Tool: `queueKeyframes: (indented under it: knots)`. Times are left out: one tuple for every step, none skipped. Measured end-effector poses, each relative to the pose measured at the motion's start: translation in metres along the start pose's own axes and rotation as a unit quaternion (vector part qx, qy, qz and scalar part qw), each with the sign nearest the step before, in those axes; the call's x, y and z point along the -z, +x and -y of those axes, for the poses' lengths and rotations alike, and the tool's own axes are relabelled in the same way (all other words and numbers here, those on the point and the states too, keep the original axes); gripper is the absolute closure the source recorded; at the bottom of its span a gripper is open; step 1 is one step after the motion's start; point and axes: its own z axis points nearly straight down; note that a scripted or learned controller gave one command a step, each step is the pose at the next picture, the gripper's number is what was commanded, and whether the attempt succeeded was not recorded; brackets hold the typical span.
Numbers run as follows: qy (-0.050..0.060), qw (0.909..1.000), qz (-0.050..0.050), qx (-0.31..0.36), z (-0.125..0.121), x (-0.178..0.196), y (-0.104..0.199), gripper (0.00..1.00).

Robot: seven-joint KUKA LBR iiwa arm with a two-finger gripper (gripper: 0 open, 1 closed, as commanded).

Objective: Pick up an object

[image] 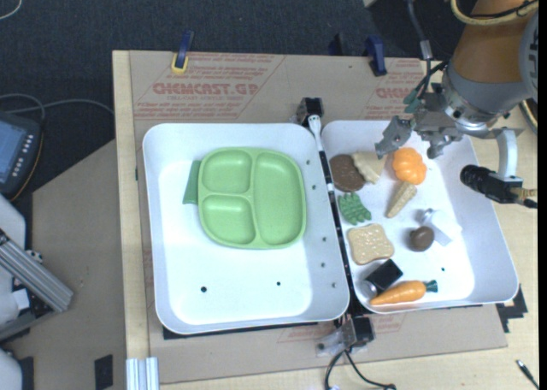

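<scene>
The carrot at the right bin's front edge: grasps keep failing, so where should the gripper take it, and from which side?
Probably mid-body on the carrot, straight from above, fingers closing across its narrow width. It lies flat and long, with the bin wall close in front.

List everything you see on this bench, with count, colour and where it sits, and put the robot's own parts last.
Left bin: one, white, left half of bench.
Right bin: one, white, right half.
Divided plate: one, green, left bin.
Round brown piece: one, right bin, back left.
Orange fruit: one, right bin, back.
Leafy piece: one, green, right bin, left side.
Toast slice: one, tan, right bin, middle.
Carrot: one, orange, right bin, front.
Black block: one, beside carrot.
Clamps: two, back edge.
Gripper: one, grey, above the orange fruit.
</scene>
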Motion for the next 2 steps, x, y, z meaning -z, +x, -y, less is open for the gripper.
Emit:
queueKeyframes:
  knots:
    - [-0.007,1.0000,0.001,0.001,-0.002,0.008,0.000,0.00]
    - [-0.004,1.0000,0.000,0.002,-0.005,-0.039,0.008,0.00]
